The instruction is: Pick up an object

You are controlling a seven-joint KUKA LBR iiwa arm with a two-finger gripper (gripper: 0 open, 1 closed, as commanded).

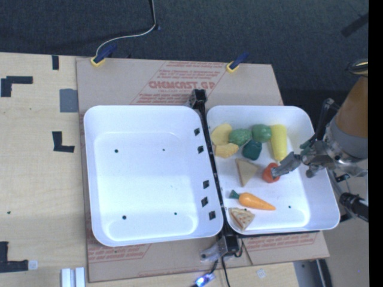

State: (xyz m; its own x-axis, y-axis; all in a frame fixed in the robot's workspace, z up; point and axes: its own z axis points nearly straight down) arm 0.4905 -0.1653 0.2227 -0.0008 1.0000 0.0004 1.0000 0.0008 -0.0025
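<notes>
Surface (36, 160) carries two white bins. Left bin (143, 172) noted. Right bin (299, 217) contains toy foods: corn (278, 141), carrot (256, 201), green vegetables (241, 136), yellow pieces (221, 134), wedge (246, 171), small red tomato (270, 173). Gripper (287, 164) sits against the tomato; whether its fingers are spread or pinching cannot be told.

Two bins side by side — left bin (143, 172), right bin (299, 115). All toy food (248, 160) sits in the right one, gripper (287, 163) reaching in from the right, touching a small round piece (270, 173).
</notes>
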